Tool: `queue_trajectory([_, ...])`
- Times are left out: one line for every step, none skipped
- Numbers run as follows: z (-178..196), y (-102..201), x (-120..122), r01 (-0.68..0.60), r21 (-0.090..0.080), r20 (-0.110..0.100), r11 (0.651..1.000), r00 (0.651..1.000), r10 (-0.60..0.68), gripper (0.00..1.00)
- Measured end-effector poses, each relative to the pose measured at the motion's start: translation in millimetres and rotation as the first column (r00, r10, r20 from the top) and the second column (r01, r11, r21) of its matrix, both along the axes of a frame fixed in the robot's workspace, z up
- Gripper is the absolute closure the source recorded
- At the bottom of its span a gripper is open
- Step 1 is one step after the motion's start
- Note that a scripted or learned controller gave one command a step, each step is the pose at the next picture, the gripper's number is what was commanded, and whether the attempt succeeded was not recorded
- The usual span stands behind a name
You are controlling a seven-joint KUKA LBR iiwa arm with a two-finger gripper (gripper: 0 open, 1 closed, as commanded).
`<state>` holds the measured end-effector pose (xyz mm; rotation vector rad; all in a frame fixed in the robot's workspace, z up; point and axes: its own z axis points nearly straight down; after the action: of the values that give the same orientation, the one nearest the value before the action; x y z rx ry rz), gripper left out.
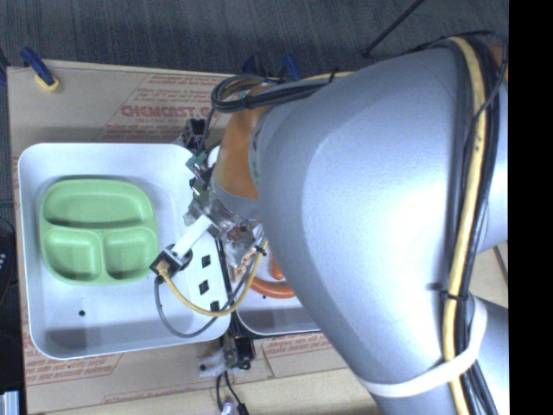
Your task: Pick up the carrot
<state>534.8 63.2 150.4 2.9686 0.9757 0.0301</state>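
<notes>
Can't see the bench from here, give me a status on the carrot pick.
Gripper low at the right bin's left edge. Carrot beside it, part hidden by the arm. Green tray alone in left bin.

The light is even and soft, rather bright, and seems to come from above. The grey arm (380,223) shows a broad pale sheen on its rounded shell, without hard glare. The white bin (34,258) is bright but not washed out. A soft shadow lies in the bin's lower left corner. The green tray (95,229) looks slightly blurred, with low contrast. The whole frame is a little soft and grainy, and the dark floor (130,11) at the top is dim.
</notes>
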Motion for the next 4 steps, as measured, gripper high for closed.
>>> queue_trajectory([-7,2,-1,0.089,-0.010,0.012,0.996,0.996,-0.089,0.00])
queue_trajectory([3,-4,-2,0.090,-0.019,0.004,0.996,0.996,-0.090,1.00])
queue_trajectory([64,-5,-4,0.304,0.011,-0.029,0.953,0.952,-0.304,1.00])
queue_trajectory([40,-38,-60,0.125,0.011,-0.032,0.992,0.992,-0.125,1.00])
